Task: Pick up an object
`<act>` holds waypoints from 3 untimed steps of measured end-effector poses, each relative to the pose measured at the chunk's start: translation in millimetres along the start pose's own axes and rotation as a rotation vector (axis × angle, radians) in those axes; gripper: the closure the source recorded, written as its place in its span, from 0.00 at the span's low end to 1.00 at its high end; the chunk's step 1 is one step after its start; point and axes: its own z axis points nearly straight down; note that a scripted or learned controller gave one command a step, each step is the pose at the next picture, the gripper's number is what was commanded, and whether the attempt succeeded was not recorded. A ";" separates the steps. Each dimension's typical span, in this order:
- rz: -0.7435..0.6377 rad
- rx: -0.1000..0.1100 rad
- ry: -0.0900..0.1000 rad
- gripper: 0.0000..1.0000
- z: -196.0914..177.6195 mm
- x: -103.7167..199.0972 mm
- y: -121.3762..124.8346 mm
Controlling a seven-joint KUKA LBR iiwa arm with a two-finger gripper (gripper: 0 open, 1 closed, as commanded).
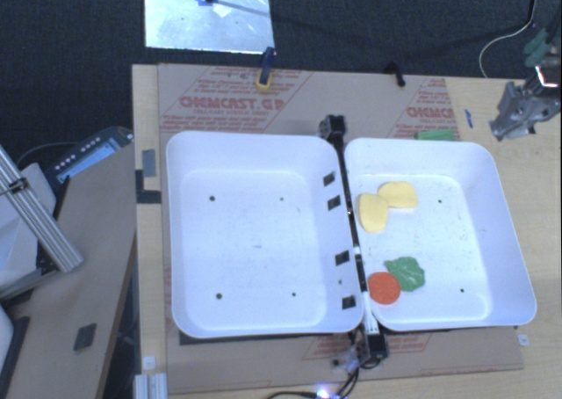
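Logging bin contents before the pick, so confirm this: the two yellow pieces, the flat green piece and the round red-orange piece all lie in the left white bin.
Wrong bin. The camera view shows the two yellow pieces, flat green piece and round red-orange piece all in the right white bin.

Silver sheet (pixel 209 0) lying on dark floor past the bench's far edge. Yellow-blue clamp (pixel 264 72) sitting on the printed cardboard (pixel 230 100). Grey remote-like device (pixel 88 153) resting at left, aluminium rail (pixel 33 214) leaning beside it.
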 end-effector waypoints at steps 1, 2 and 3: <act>-0.001 0.002 -0.002 1.00 1.6 -102.3 40.4; -0.016 0.010 0.004 1.00 85.1 -55.9 26.4; -0.015 -0.010 -0.002 1.00 -4.2 -61.7 99.8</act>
